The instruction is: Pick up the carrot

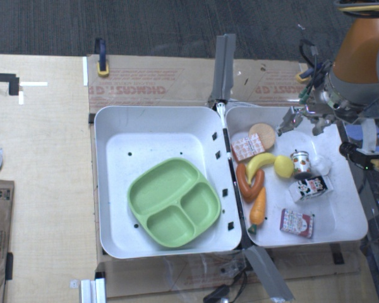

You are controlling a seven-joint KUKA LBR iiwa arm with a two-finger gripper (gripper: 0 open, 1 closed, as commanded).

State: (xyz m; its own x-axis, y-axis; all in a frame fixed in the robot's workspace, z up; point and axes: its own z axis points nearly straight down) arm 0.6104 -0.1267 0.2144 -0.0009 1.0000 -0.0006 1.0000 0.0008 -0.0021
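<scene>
Item one, my gripper [301, 121]: it hangs over the far edge of the right bin [347, 223], below my orange wrist band. Its fingers stand spread apart, with nothing between them.

Item two, nearest goods in the right bin: a round tan slice like a biscuit or bread [263, 134], just left of my gripper, overlapping a small red-and-white packet [247, 147] at its lower left. A small tin can [299, 161] stands below my gripper, with a crumple of clear wrapping [319, 165] beside it.

Item three, middle of the same bin: a yellow banana [260, 163], curved, with a lemon [283, 166] touching its right end. A red sausage [249, 183], bent in a U, lies under the banana near the bin's left wall.

Item four, the carrot [258, 207]: orange, lying lengthwise toward the near left corner of the right bin, its upper end touching the sausage, well apart from my gripper.

Item five, near half of that bin: a small black-and-white carton [310, 188] on its side, and a red-and-white pouch [297, 223] nearer the front rim.

Item six, the left bin [114, 169]: it holds a green divided plate [174, 202] with three compartments.

Item seven, the desk [38, 169]: pale wood, bearing both bins side by side.
</scene>
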